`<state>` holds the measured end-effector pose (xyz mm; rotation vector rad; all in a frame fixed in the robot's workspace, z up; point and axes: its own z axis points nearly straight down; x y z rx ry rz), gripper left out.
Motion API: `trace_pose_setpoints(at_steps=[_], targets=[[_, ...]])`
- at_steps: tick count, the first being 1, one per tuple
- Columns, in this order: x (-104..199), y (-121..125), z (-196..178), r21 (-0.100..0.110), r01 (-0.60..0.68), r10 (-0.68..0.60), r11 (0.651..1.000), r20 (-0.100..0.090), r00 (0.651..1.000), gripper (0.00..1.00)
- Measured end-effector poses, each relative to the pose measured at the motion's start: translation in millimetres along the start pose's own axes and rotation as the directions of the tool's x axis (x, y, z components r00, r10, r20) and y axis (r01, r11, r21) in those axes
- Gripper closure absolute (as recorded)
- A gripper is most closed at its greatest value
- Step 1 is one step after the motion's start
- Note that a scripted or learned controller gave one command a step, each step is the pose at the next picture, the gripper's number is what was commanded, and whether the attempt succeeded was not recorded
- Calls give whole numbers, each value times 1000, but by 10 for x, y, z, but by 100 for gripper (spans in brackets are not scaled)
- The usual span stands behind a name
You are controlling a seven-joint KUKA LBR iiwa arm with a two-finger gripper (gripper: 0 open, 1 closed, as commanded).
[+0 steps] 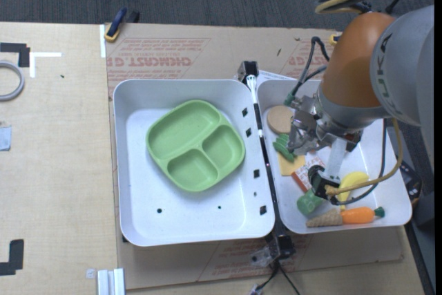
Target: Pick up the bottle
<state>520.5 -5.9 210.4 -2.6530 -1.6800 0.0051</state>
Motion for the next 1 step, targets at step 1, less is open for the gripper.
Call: trace_pose_setpoints(at_steps=[1], targets=[[680, -804, -149, 0, 40, -40, 999, 0, 999, 100]])
